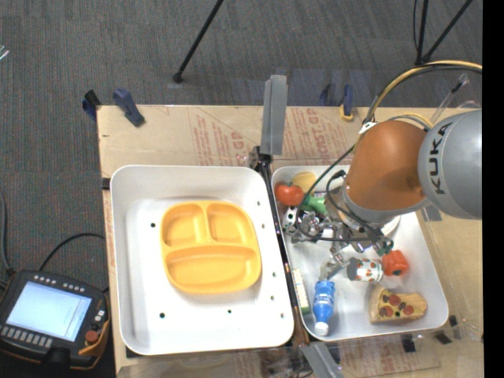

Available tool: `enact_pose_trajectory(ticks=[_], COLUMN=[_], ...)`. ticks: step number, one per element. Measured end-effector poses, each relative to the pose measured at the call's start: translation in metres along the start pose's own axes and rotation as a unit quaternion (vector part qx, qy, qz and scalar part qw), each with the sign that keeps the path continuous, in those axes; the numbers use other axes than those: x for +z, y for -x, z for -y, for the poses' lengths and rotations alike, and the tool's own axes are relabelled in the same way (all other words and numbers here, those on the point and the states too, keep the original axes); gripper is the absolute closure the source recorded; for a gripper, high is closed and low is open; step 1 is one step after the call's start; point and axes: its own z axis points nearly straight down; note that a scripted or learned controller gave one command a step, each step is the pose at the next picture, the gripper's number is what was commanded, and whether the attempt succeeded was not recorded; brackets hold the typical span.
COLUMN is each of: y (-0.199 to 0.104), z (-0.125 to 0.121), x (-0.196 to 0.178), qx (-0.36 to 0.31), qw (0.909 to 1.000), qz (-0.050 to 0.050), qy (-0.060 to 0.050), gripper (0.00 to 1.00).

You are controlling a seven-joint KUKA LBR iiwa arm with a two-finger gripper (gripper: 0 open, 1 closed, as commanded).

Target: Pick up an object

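My gripper (337, 244) hangs low inside the right bin (431, 252), under the orange wrist band, over the bin's middle. Just below and right of it lies a small white bottle (365, 271) with an orange-red cap (395, 262). A blue bottle (323, 304) lies near the bin's front edge. A pizza slice toy (398, 305) rests at the front right. At the back left sit a red tomato (288, 194), a yellow piece (304, 181) and a green piece (316, 205). The arm hides part of the bin's back.
The left bin (134, 274) holds a yellow divided plate (210, 245). A grey post (274, 124) stands behind the rims where the two bins meet. A teach pendant (51, 315) lies off the bench at the front left.
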Motion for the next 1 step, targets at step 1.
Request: enact_pose_trajectory(ticks=[1], y=[0.04], z=[0.0663], x=[0.0045], qx=[-0.151], qw=[0.9885], qz=[-0.01], qy=[0.011], gripper=[0.0])
